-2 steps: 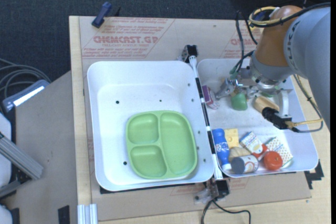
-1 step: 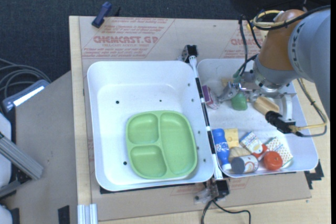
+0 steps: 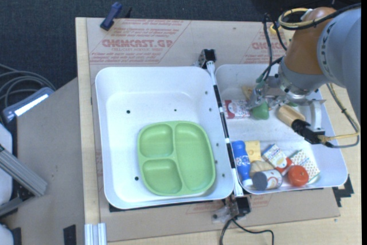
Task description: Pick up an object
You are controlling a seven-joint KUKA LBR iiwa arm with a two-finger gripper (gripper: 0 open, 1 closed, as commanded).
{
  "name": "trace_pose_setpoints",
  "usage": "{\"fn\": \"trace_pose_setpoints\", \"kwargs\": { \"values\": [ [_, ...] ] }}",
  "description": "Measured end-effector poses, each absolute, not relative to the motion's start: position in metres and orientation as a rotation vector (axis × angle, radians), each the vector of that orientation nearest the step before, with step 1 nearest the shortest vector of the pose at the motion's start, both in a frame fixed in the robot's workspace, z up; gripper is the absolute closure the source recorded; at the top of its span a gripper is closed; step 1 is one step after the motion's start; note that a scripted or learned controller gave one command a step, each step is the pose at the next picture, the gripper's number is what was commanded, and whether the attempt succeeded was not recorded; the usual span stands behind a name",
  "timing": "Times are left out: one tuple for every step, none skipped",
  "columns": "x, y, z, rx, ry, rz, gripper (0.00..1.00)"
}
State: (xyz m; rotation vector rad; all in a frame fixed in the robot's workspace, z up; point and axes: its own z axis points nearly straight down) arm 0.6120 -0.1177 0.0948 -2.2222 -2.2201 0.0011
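My gripper (image 3: 261,101) hangs over the back-left part of the right bin (image 3: 338,172), at the end of the grey arm with its orange band (image 3: 307,43). A small green object (image 3: 260,112) lies right under the gripper tip, touching or nearly touching it. Beside it to the left is a red and white packet (image 3: 235,109). A tan bun-shaped piece (image 3: 288,114) lies just to the right. At the bin's front lie a blue bottle (image 3: 238,155), a yellow block (image 3: 252,151), a red ball (image 3: 298,175) and a dark grey cylinder (image 3: 261,181).
The left bin (image 3: 114,89) holds a light green three-compartment plate (image 3: 175,158). A black clip (image 3: 207,57) sits where the bins meet at the back. A blue object (image 3: 110,15) lies on the board's far left corner. Cables (image 3: 269,31) hang by the arm.
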Motion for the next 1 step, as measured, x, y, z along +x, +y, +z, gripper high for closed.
{"fn": "trace_pose_setpoints", "kwargs": {
  "values": [
    [0.5605, -0.055, 0.1949, -2.221, -2.223, -0.002, 1.0]
  ]
}}
